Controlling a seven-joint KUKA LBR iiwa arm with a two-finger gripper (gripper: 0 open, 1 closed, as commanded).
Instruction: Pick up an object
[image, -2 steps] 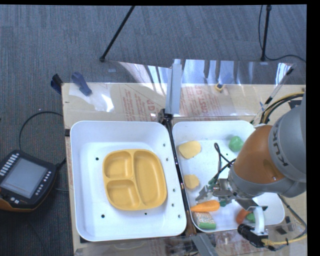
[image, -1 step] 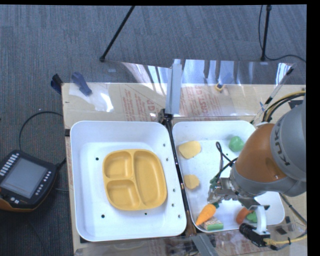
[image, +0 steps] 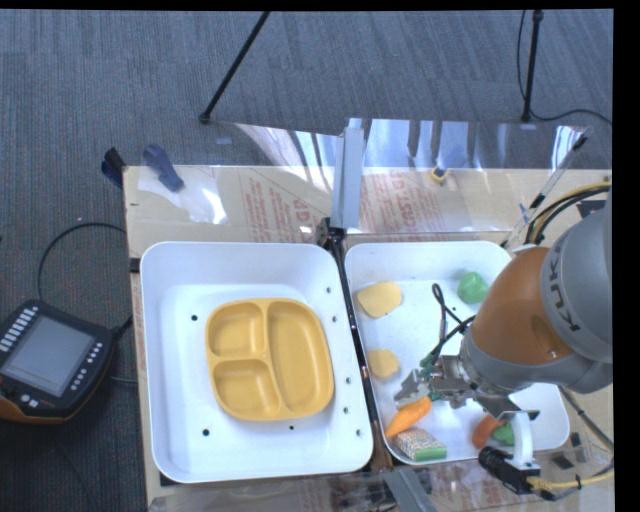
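Grey carpet surrounds the surface (image: 255, 205); pincer (image: 428, 388) hangs low over the right bin's (image: 400, 262) near edge, above an orange carrot (image: 408, 416); its spread I cannot tell.

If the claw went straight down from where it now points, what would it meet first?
Most likely the orange carrot-shaped piece, lying right under the claw in the right bin. Depth is unclear from this slanted view, so it might land on the bin floor just beside it.

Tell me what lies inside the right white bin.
In the right white bin: two pale yellow pieces, a green lump, an orange carrot, a small tan-and-green block. The arm's orange-banded wrist covers the bin's right part, hiding whatever lies beneath.
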